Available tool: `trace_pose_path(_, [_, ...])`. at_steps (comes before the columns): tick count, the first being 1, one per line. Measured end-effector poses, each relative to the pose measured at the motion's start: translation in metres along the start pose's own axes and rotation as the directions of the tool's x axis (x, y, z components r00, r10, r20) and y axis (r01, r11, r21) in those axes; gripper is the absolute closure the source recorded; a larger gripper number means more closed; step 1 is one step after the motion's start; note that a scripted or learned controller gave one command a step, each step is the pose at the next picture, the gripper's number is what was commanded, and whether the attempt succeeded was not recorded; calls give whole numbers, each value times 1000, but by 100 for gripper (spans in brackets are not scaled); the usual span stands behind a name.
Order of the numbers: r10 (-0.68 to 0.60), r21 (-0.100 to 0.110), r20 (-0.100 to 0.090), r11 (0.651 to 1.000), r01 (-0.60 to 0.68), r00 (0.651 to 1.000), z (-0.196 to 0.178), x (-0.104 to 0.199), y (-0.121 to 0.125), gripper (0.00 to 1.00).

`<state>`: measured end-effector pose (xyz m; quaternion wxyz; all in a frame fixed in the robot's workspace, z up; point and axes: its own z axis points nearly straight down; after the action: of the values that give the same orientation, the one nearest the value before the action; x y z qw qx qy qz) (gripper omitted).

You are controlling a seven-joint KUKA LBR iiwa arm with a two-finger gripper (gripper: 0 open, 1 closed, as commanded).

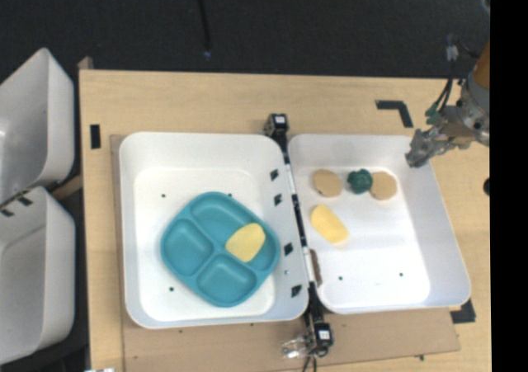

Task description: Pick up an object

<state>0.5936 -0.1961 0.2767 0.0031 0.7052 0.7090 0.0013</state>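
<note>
The right bin point(429, 263) holds several small objects: a tan round piece point(327, 183), a dark green lump point(359, 181), another tan round piece point(384, 186) and a yellow oblong piece point(329, 223). In the left bin point(140, 189) lies a blue divided plate point(206, 259) with a yellow piece point(245, 242) resting on it. My gripper point(421, 150) hangs at the right bin's far right corner, up and to the right of the tan pieces, with nothing visible between its fingers.
The two bins meet at a hinged seam point(293, 214) down the middle. White containers point(29, 197) stand off the bench at the left. A black bracket point(394, 110) lies on the wooden bench behind the right bin.
</note>
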Motion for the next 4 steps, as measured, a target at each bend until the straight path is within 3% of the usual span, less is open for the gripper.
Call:
trace_pose_path(2, [-1, 5, -3, 1000, 1, 1000, -7, 90, -20, 100])
trace_pose_path(4, [-1, 6, -4, 1000, 1, 1000, 15, 190, -24, 100])
